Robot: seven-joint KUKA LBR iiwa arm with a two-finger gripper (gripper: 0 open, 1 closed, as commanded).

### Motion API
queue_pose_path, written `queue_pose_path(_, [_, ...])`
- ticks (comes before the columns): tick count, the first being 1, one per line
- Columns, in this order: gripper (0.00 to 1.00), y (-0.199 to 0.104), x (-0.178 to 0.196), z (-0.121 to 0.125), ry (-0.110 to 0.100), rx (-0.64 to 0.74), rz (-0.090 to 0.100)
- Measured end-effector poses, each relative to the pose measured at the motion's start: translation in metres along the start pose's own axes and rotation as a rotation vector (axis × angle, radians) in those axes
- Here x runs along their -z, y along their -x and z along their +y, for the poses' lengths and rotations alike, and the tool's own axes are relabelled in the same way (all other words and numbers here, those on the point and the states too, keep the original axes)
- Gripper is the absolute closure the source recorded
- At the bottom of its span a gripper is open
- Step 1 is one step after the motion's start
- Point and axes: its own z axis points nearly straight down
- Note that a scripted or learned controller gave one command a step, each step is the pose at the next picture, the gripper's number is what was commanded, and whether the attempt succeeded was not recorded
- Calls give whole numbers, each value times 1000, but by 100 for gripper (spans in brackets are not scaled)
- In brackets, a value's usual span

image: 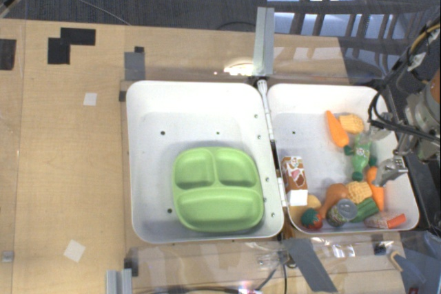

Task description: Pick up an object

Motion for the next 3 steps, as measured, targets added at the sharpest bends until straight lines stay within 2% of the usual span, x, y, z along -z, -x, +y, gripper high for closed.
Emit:
queue_pose_path(1, [0, 0, -162, -50, -1, -12, -3])
queue_pose_path(2, [0, 71, -177, -10, 0, 13, -8])
queue_pose_path(3, [0, 127, -178, 28, 3, -69, -4])
